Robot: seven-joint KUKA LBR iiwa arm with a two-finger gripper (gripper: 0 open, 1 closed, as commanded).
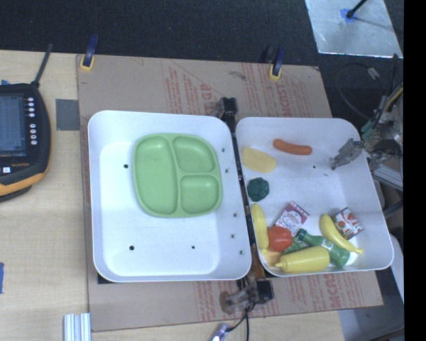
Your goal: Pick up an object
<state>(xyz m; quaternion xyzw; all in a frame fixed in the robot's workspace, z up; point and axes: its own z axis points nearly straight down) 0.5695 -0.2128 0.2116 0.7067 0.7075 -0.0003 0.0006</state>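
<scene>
A dark carpeted floor point(163, 13) ran along the top of the view, and a pale, shiny sheet point(349, 16) lay on it at the upper right. Below it stretched a light wooden bench point(28, 261), overlaid with a brown cardboard sheet point(199, 84) printed with faint red lettering. Two clamps, one point(89, 52) at the upper left and one point(274, 62) at the upper right, pinned the cardboard's far edge. A grey patch of tape point(67, 114) sat near its left edge. Lighting was even and soft.
</scene>
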